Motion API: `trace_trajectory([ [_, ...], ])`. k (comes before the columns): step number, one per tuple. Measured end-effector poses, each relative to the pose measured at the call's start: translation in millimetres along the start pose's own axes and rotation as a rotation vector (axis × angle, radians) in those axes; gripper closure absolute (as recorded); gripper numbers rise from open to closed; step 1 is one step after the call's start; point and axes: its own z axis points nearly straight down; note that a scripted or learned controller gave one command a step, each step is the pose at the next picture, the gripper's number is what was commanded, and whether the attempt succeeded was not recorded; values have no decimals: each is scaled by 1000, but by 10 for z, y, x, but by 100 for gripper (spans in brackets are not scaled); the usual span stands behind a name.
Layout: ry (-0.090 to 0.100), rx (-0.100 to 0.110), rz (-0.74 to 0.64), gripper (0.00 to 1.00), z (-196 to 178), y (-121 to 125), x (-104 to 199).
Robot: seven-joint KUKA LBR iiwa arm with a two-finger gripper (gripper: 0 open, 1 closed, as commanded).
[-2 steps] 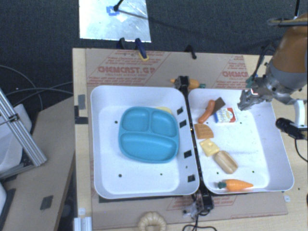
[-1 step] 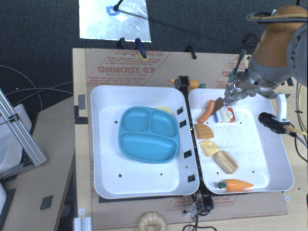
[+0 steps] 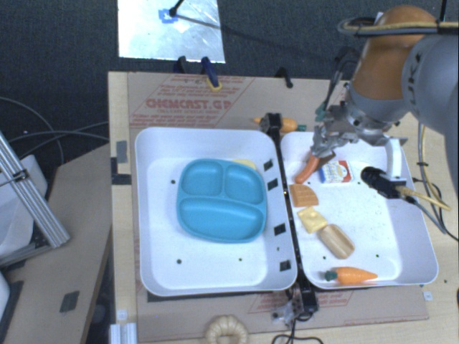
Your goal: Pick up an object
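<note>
Over the right bin (image 3: 419, 260), your gripper (image 3: 324, 149) hovers above a small orange carrot (image 3: 308, 169); jaws' state unclear. It looks light, rigid, slippery: grasp mid-body.

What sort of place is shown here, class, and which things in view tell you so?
Probably a robotics lab test bench, not a kitchen. A grey arm reaches over two white bins holding toy food, such as a carrot, and a blue divided plate, on a taped cardboard sheet with loose cables.

Bench (image 3: 179, 95), 2 white bins (image 3: 154, 192), side by side
</note>
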Motion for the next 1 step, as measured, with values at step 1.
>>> trace_trajectory([
  [1,-1,1,2,100,-46,-73,162],
])
